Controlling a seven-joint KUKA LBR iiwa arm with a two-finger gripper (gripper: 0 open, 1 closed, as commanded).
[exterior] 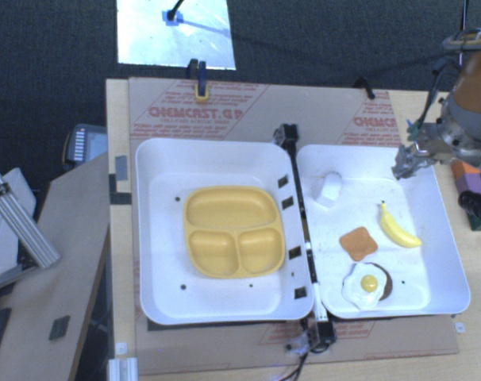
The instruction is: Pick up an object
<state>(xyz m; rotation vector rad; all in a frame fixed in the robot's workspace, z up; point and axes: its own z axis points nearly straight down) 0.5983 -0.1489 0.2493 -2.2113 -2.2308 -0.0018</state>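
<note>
The right bin holds a yellow banana, an orange toast slice, a fried egg on a dark round piece, and a small white object near its back left. My gripper hangs over the bin's back right corner, above and behind the banana, apart from every object. Nothing shows between its fingertips.
In the left bin lies a yellow divided plate. A black divider with clips runs between the two bins. Cardboard lies under both. Coloured items sit off the bench at the right.
</note>
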